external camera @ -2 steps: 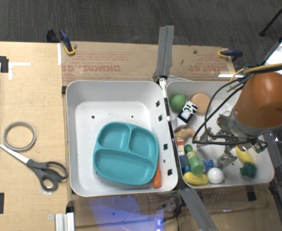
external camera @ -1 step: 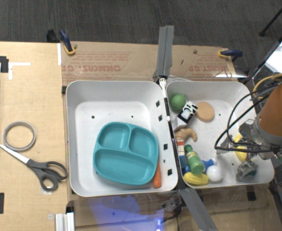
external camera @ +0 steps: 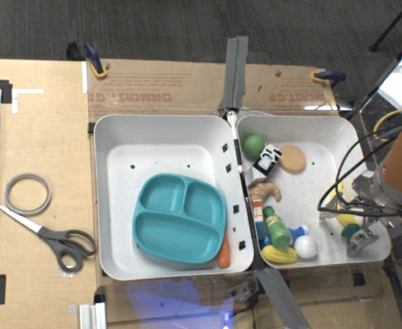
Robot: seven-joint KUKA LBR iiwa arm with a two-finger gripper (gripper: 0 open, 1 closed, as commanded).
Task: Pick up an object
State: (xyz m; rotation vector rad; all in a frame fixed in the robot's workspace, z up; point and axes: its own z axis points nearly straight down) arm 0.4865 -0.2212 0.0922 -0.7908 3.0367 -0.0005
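Bench (external camera: pixel 36 142): a pale wooden top with cardboard under the two bins.
Left bin (external camera: pixel 119 149): a shallow white bin holding a teal divided plate (external camera: pixel 180 218), which lies flat toward the front; an orange carrot-like piece (external camera: pixel 224 252) lies just beside the plate's right edge.
Right bin (external camera: pixel 317 142): a shallow white bin touching the left bin along a shared divider, with small items crowded along its left wall and front.
Arm (external camera: pixel 400 163): comes in from the right edge, with black cables looping over the right bin's right side.
Gripper (external camera: pixel 359 235): low over the right bin's front right corner. It is small and cluttered here; the fingers seem to close around a dark teal object (external camera: pixel 350 230), though I cannot be certain of the grip. A yellow piece (external camera: pixel 345 218) sits just beside it.
Scissors (external camera: pixel 53 238): grey handled, on the bench left of the bins.
Tape roll (external camera: pixel 27 192): grey ring, near the scissors.
Green bottle (external camera: pixel 278 230): lies near the bin's front left, above a yellow banana (external camera: pixel 278 255).
White ball (external camera: pixel 306 247): touching the banana's right end.
Green ball (external camera: pixel 254 144): back left corner, near a tan round disc (external camera: pixel 293 159).
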